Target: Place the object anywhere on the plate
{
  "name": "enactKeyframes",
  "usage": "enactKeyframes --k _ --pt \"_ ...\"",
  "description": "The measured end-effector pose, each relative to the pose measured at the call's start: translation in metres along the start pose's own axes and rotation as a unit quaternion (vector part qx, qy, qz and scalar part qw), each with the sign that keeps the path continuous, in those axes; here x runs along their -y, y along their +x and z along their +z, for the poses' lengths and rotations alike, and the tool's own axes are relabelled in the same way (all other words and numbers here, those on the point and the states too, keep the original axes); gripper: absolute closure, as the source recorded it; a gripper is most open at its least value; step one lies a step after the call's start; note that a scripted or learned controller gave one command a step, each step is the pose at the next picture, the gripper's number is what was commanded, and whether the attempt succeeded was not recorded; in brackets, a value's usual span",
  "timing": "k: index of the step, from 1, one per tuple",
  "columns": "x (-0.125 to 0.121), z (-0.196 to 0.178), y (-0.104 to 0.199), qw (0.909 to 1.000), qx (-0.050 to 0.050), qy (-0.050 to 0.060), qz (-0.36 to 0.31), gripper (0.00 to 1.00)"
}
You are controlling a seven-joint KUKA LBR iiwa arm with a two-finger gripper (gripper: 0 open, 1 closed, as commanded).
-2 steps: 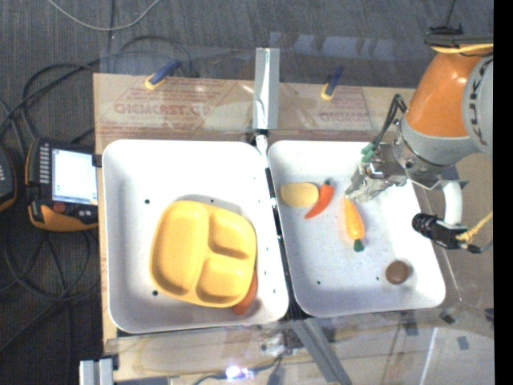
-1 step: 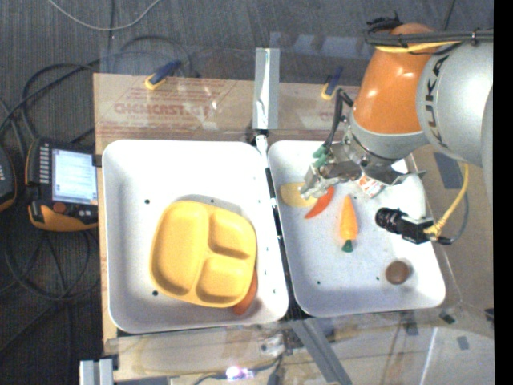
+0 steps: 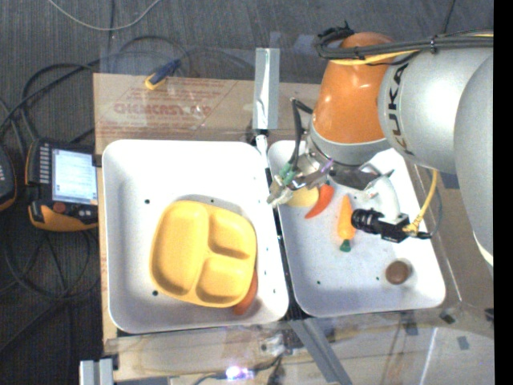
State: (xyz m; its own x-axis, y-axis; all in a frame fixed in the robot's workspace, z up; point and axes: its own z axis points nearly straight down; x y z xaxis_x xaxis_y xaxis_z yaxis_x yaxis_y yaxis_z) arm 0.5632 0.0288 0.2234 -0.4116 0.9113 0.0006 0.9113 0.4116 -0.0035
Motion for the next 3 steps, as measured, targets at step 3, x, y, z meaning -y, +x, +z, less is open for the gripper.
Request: enactKeyframes --k 3 --pt "0.005 0.064 -0.187 0.9354 0.002 -0.001 -0.354 1.00"
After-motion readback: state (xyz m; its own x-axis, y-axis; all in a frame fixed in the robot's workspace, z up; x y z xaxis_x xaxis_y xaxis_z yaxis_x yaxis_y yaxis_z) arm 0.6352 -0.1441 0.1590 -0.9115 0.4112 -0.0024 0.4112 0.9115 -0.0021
